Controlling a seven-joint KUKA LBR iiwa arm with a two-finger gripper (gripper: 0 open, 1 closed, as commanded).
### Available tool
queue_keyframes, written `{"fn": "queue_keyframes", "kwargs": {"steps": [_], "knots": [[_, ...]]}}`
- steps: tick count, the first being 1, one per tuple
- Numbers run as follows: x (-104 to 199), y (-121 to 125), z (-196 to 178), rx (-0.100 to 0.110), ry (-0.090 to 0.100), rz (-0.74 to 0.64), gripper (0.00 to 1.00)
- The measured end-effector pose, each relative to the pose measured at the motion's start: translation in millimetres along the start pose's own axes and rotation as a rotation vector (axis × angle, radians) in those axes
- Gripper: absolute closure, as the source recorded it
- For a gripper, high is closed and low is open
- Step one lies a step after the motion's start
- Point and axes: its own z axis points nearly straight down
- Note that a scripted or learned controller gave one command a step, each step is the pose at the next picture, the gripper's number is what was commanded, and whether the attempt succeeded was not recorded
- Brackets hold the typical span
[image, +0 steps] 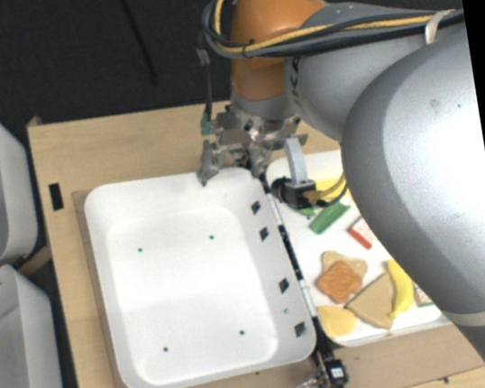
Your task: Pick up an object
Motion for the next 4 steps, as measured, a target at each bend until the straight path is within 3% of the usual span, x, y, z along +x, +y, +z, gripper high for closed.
{"fn": "queue_keyframes", "kwargs": {"steps": [1,2,3,4], "knots": [[44,-30,88,-0.002,-0.001,0.006,0.00],[93,-102,95,-0.008,-0.003,0.001,0.00],[148,-143,95,-0.008,0.000,0.002,0.00],[157,-188,95,-0.011,0.001,0.005,0.00]]}}
